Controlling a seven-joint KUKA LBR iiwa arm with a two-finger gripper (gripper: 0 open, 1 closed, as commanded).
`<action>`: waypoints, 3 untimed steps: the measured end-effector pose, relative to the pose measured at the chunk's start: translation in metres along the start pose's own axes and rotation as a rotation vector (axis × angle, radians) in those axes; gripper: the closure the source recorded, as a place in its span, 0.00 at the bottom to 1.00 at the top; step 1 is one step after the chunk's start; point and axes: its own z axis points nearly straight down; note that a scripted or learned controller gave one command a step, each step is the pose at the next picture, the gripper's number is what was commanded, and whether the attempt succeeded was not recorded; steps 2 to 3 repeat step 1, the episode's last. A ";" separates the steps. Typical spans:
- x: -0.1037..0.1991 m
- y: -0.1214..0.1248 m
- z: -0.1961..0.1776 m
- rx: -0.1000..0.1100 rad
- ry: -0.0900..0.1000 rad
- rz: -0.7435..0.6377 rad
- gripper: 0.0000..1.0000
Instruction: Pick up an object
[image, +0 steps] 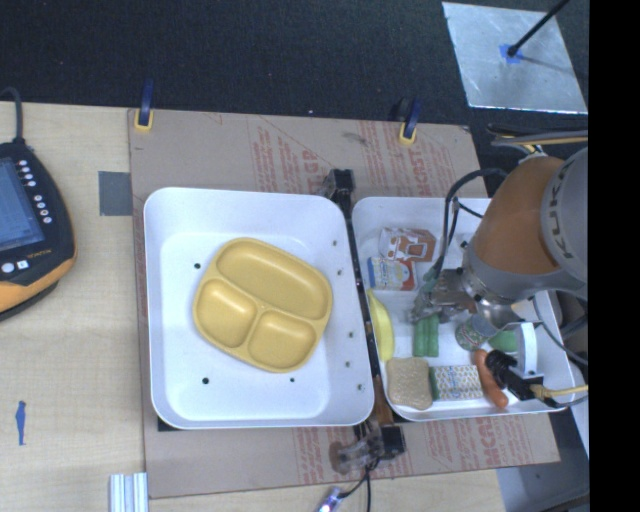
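Observation:
My gripper (430, 303) hangs low in the right bin (400, 212), under the orange wrist band. It sits just above a green bar-shaped object (426, 338). Around it lie a white and orange packet (403, 257), a yellow banana-like piece (381, 327), a tan sponge (408, 382), a small patterned box (456, 381) and an orange carrot-like piece (490, 378). The wrist hides the fingers' state.
The left bin (170, 390) holds a yellow three-compartment plate (262, 303). A teach pendant (25, 230) lies at the bench's left edge. Clamps (408, 122) pin the cardboard sheet at the back.

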 end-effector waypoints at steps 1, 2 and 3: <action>0.050 0.019 -0.091 -0.004 0.003 0.002 1.00; 0.050 0.019 -0.091 -0.004 0.003 0.002 1.00; 0.050 0.019 -0.091 -0.004 0.003 0.002 1.00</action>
